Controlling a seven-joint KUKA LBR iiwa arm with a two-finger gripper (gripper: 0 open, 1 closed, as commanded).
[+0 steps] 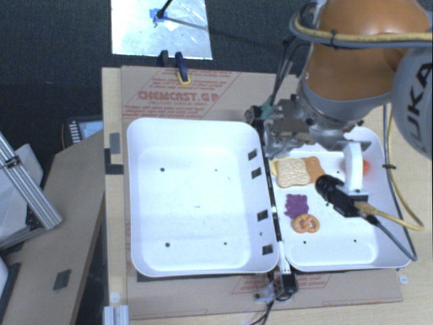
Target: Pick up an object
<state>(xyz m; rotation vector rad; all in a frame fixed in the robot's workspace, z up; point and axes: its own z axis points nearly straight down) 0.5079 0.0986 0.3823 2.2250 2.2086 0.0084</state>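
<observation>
The things to pick lie together in the left half of the right bin (338, 252), close to the wall it shares with the left bin (196, 195). A pale, speckled bread slice (292, 172) lies flat nearest the far end. An orange-brown piece (314, 168) touches its right edge and is partly tucked behind it, so its shape is hard to read. Toward the near end sits a small, lumpy purple piece (296, 204), and just beside that is a golden-brown pretzel (305, 223) with its loops visible. None of them is lifted.

To the right of these is a black part (333, 193) with a yellow-tipped cable trailing off to the right. Above it stands an upright white part (352, 166) with a red-orange patch at its right side. It is unclear whether these rest in the bin or hang from the arm, and what the red-orange patch belongs to.

The gripper (283, 133) is a grey metal cluster over the far-left corner of the right bin, just beyond the bread slice. Its lower end is blurred and merges with the bin rim, so whether it is spread or closed cannot be told, and nothing can be seen held in it. The arm (365, 39), with its bulky orange band, covers the bin's far-right corner and is cut off at the picture's top and right edges.

Both bins sit on printed cardboard (179, 93), with a blue and yellow clamp (181, 70) at its far edge.
</observation>
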